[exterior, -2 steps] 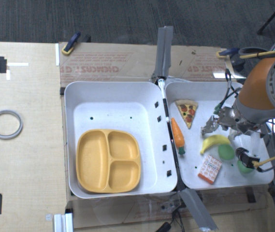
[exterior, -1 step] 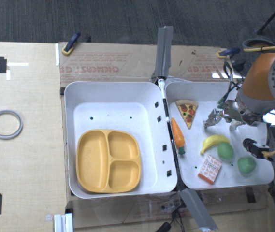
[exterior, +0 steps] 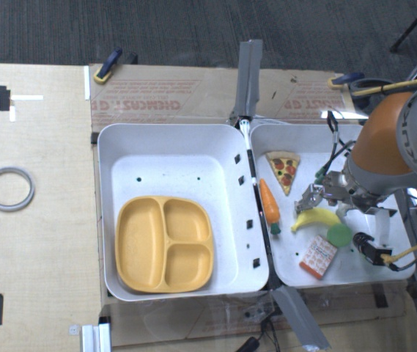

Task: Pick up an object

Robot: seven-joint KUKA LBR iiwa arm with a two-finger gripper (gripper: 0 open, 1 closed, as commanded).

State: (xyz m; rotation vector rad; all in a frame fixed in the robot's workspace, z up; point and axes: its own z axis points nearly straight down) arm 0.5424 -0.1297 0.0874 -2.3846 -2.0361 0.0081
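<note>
Because the arm comes in from the right, its orange-banded wrist hangs over the right bin point(exterior: 285, 273), where all the loose candidates lie, and the gripper point(exterior: 318, 194) sits low just above the stem end of the banana point(exterior: 316, 218). Whether the claw is apart or together cannot be told; the metal parts blur into one another at this angle. Nothing is visibly clamped, so I judge the pick not yet made. The banana lies mid-bin, likely the target given how close it is. A green round object point(exterior: 338, 234) touches its right end; a red-and-white packet point(exterior: 318, 257) lies just below. The carrot point(exterior: 269, 202) rests along the left wall and the pizza slice point(exterior: 284, 169) sits nearer the far wall, apart from the cluster. The left bin point(exterior: 164, 141) holds a yellow divided plate point(exterior: 165, 243), too broad for easy gripping.
</note>
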